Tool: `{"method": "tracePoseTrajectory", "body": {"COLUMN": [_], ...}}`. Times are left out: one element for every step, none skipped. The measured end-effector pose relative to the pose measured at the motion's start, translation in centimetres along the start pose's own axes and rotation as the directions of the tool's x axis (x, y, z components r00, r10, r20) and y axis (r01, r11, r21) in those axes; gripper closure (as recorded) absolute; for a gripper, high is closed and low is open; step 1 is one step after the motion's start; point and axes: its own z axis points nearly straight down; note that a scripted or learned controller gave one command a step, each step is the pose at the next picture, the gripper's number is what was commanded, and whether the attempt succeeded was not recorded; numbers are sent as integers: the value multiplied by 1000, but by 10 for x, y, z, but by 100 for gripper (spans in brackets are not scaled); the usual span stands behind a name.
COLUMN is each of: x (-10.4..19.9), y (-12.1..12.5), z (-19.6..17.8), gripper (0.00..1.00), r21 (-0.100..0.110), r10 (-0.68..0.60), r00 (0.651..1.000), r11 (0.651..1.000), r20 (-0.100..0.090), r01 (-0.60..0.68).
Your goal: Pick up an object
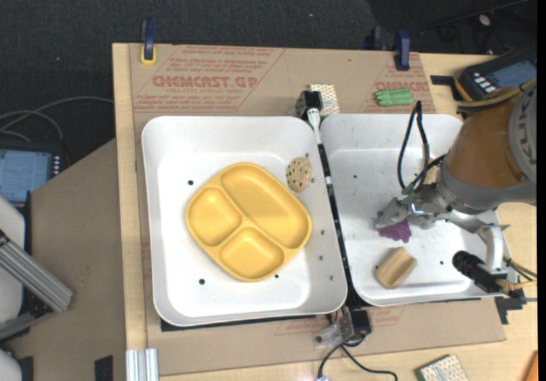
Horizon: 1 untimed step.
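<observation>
Right bin [367, 149], near edge — a tan block [395, 268] lies on the white floor, long axis slanting up toward the right, bare floor all round it. Just beyond, a small purple object [396, 232] sits directly under the gripper [394, 217]; whether the claw is apart or together cannot be told from here. The purple piece looks the likelier target. The arm [486, 158] comes in from the right. Farther left, in the left bin [162, 200] — a yellow divided tray [247, 220] and a speckled ball [298, 173].
</observation>
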Motion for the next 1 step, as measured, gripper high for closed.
{"method": "tracePoseTrajectory", "body": {"x": [3], "y": [5], "z": [-12], "gripper": [100], "r21": [-12], "r10": [-5], "r00": [1000], "r11": [1000], "r20": [2], "r01": [5]}}
